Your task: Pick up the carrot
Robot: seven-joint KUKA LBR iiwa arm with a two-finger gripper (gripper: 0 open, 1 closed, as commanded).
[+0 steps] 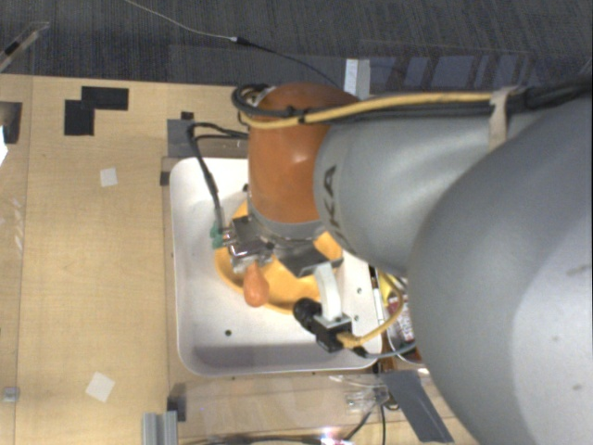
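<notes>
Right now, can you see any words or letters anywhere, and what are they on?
"KA": dark letters on the grey arm, just below its orange band; the rest of the word is hidden.
A can-like thing at the bin's right side has printing too blurred to read.

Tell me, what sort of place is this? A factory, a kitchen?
Most likely a robotics lab or test room, not a kitchen. A big grey robot arm reaches over a shallow white bin on a plain wooden bench, loose cables run along it, and the floor beyond is office-style carpet.
</notes>
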